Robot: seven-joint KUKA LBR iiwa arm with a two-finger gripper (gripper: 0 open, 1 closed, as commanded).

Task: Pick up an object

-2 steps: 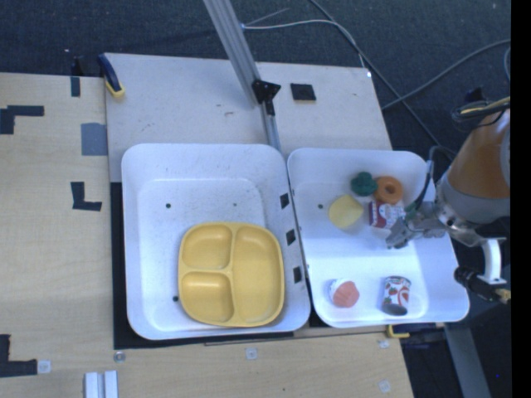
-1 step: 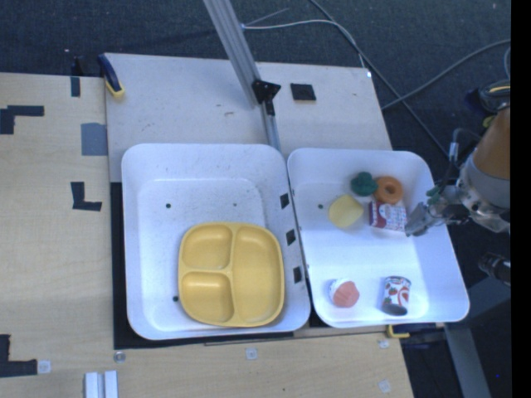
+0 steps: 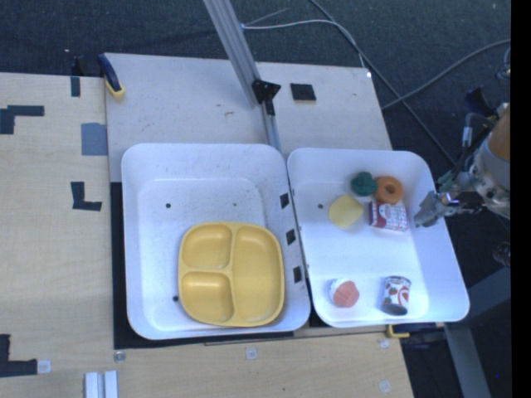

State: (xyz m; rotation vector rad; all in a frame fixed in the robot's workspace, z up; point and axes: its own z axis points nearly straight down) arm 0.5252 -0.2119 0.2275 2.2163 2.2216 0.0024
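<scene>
Objects for picking lie in the right bin [image 3: 440, 264], one of two shallow white bins set side by side on a pale bench [image 3: 50, 247] patterned with dark tape marks. Dark carpet and looping white cables [image 3: 332, 25] surround the bench, and a slanted metal post [image 3: 232, 36] rises from its far edge, near a blue-and-yellow clamp [image 3: 110, 76].

The left bin [image 3: 141, 222] holds a yellow divided plate [image 3: 231, 274], lying flat toward the near side. In the right bin, a green item [image 3: 362, 183], an orange ring [image 3: 389, 190], a yellow lump [image 3: 345, 211] and a red-and-white packet [image 3: 387, 215] cluster together at the far end, touching or just beside one another. Well apart from them, at the near end, sit a round white-and-red piece [image 3: 343, 293] and a small red-and-white can [image 3: 396, 294].

At the right bin's outer rim, the gripper [image 3: 429, 210] hovers beside the packet; whether it is spread or closed cannot be told, and nothing is visibly held.
</scene>
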